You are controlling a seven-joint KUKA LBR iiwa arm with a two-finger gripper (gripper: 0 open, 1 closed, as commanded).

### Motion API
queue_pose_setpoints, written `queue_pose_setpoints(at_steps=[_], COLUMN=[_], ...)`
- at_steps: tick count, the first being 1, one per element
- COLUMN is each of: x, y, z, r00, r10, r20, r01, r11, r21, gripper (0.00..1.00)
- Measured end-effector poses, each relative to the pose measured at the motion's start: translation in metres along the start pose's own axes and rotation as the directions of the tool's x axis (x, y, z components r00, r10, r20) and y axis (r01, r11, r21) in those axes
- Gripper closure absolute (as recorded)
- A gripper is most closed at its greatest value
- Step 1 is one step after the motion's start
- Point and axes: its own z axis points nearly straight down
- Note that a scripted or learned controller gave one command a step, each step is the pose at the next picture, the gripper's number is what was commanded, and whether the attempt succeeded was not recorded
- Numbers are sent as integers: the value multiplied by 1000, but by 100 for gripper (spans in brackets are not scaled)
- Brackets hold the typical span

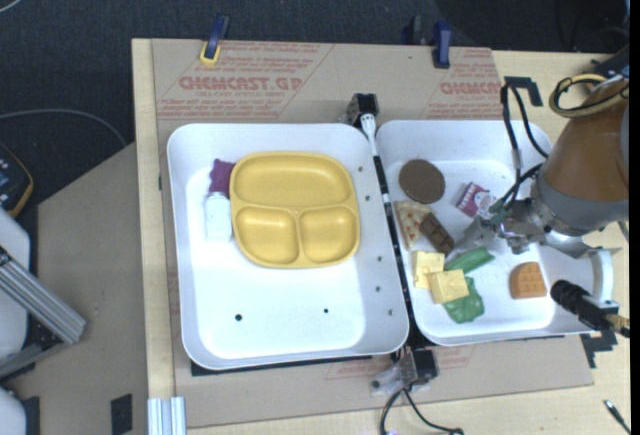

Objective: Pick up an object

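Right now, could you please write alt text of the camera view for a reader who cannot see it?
A grey robot arm with an orange band reaches from the right into the right white bin, its hand low among small items: a round brown disc, yellow blocks and a green piece. The left white bin holds a yellow divided plastic tray.

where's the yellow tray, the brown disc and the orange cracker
yellow tray (293,178), camera view, its big top compartment
brown disc (422,180), camera view, its middle
orange cracker (527,280), camera view, its middle
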Motion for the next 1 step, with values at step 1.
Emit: queue_pose_setpoints(at_steps=[1], x=[1], y=[0], z=[33], r00=[1000], r10=[0], r20=[1], r01=[0], r11=[1000], r21=[-3], gripper=[0])
